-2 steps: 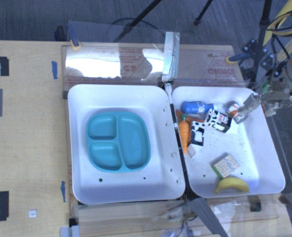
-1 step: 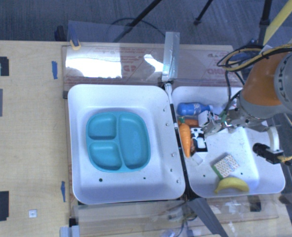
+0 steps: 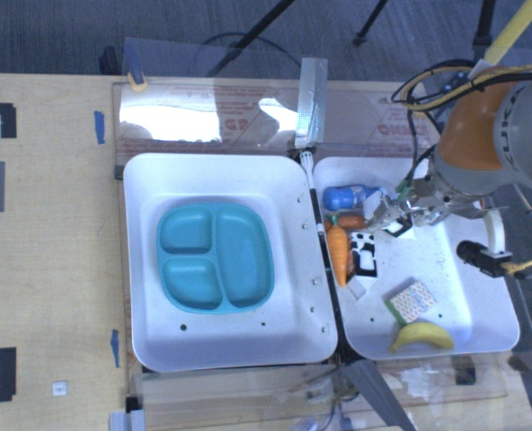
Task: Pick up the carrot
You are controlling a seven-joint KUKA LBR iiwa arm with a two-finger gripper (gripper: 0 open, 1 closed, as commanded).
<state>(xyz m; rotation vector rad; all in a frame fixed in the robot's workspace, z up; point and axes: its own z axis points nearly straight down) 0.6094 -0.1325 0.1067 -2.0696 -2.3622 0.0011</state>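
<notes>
- Jaw state: not resolving at this slant, so impossible to call parted or clenched; gripper [image 3: 387, 215] hovering over the right bin [image 3: 482, 330], toward its 11 o'clock area.
- Gripping nothing that can be made out; no orange showing at the gripper tip.
- Lying on the bin floor: carrot [image 3: 339, 251], hugging the 9 o'clock wall of the right bin, just beside the divider shared with the left bin [image 3: 140, 241].
- Sitting at roughly 2 o'clock from the carrot: the gripper, near but apart from it.
- Judging progress: approach under way at most; closing on the carrot and lifting it both not yet done.
- Appearing as a short, tapered orange body, long axis running 12 to 6 o'clock, with a paler patch near the 6 o'clock end.
- Crowding the carrot: blue container [image 3: 345, 196] at its 12 o'clock and a black-and-white checkered item [image 3: 365, 254] touching or nearly touching at its 3 o'clock.
- Resting well apart, toward 5 o'clock: patterned block [image 3: 411, 301] and banana [image 3: 421, 335].
- Occupying the left bin: teal divided plate [image 3: 217, 256].
</notes>
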